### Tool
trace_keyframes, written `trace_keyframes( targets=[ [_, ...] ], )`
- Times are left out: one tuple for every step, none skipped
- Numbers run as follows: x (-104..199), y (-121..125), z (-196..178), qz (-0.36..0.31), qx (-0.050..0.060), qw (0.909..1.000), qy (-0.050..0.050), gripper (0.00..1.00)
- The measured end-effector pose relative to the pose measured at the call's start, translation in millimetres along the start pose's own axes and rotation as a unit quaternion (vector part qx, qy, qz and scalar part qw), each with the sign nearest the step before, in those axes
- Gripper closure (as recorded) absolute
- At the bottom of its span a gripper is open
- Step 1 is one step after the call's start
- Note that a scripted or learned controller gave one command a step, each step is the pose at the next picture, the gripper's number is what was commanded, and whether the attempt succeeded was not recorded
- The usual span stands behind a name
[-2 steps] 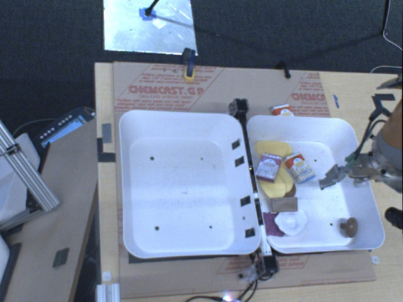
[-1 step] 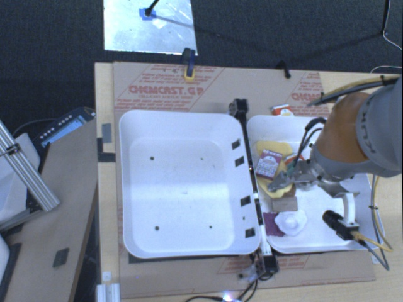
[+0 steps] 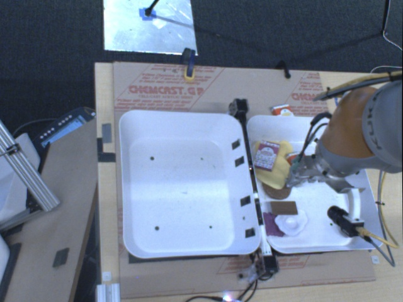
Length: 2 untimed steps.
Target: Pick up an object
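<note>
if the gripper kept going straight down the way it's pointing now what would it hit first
Most likely the yellow sponge-like pad in the right white bin, near the small patterned card box. The gripper hangs at the pad's right edge; depth is unclear from this slanted view.

Robotics lab — grey-and-orange arm (image 3: 362,134) over two white bins (image 3: 182,244) on cardboard-topped bench (image 3: 208,83), loose cables (image 3: 252,43) across dark carpet (image 3: 50,36), aluminium framing (image 3: 25,172) at left — test rig, not home.
</note>
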<state>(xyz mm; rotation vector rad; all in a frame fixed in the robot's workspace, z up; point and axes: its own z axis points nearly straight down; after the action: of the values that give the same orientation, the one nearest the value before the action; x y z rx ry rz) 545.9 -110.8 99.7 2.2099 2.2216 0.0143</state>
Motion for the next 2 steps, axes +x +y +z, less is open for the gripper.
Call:
trace_keyframes(
  targets=[
    [0.0,-0.4,0.7,0.0,0.001,1.0,0.0,0.0],
    [-12.7,46.1,11.6,-0.001,0.002,1.0,0.0,0.0]
  ],
)
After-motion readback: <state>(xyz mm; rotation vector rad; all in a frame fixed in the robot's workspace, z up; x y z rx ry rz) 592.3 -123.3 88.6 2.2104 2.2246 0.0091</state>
